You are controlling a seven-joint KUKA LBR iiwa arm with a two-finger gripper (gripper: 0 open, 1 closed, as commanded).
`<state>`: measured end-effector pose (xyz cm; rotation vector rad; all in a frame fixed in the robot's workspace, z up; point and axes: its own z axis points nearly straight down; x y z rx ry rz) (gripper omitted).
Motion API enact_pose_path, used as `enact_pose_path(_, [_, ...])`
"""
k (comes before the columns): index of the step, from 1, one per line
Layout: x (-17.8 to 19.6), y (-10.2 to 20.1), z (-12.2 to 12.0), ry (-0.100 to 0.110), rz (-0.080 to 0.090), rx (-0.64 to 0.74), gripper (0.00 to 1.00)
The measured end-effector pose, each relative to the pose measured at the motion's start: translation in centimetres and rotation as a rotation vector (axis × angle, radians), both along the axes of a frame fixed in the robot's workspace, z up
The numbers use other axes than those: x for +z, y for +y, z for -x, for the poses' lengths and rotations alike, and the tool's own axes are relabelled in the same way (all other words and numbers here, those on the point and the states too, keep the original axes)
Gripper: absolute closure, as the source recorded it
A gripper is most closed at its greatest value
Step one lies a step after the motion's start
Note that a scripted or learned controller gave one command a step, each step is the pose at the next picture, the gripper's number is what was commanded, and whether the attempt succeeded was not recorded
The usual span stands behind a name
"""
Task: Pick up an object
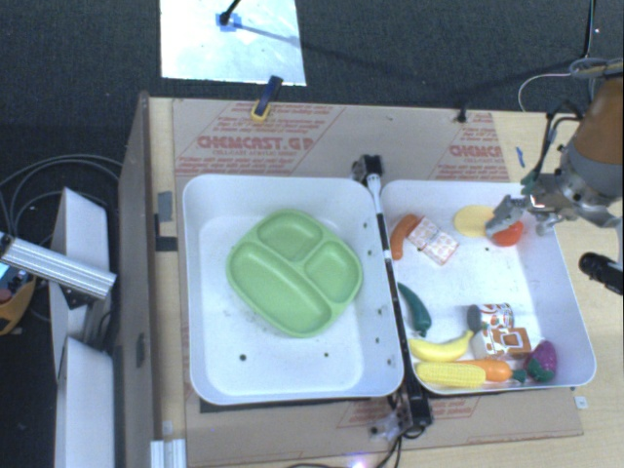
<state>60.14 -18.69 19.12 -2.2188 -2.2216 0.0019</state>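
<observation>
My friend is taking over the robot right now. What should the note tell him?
Gripper: over the far part of the right bin, with a red-orange toy between its fingers.
Yellow round toy lies just beside it.
Left bin: holds the green divided plate.
Right bin, still lying there: carrot, clear packet, green pepper, banana, corn, can, purple toy.
Done: one toy gripped, it seems.
Left: check that the grip holds as it lifts.
</observation>
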Motion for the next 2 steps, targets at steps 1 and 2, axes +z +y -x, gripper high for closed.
enact_pose_path(1, [-10.2, -2.0, -2.7, 0.002, 0.000, 0.002, 0.00])
enact_pose_path(2, [-8.5, -2.0, 3.4, 0.000, 0.001, -0.002, 0.00])
